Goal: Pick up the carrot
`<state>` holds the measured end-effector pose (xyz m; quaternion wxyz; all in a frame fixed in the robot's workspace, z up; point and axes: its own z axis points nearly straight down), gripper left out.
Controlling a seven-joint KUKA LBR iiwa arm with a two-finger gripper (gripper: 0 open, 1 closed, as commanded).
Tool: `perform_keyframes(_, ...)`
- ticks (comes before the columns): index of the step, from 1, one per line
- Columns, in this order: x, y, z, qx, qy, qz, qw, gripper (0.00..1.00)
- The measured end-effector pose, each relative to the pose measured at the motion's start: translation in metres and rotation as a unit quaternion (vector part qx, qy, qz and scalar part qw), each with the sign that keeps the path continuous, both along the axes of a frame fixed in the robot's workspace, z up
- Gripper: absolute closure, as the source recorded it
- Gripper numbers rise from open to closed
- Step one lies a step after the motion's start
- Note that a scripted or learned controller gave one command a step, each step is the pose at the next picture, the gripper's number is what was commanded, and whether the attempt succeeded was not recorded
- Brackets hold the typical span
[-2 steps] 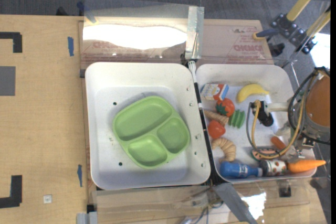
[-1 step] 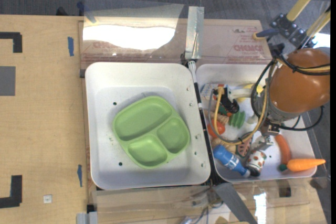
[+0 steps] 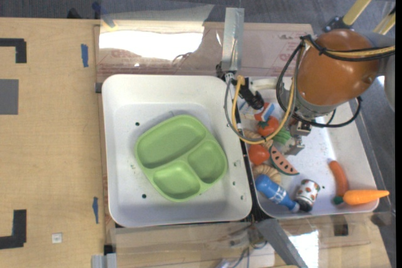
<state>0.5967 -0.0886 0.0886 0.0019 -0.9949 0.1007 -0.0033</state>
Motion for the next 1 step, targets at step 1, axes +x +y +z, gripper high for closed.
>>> perform_keyframes(1,0.0723,0.0132,0.1013,0.0004,-0.001,-0.007,1.0000,0.00)
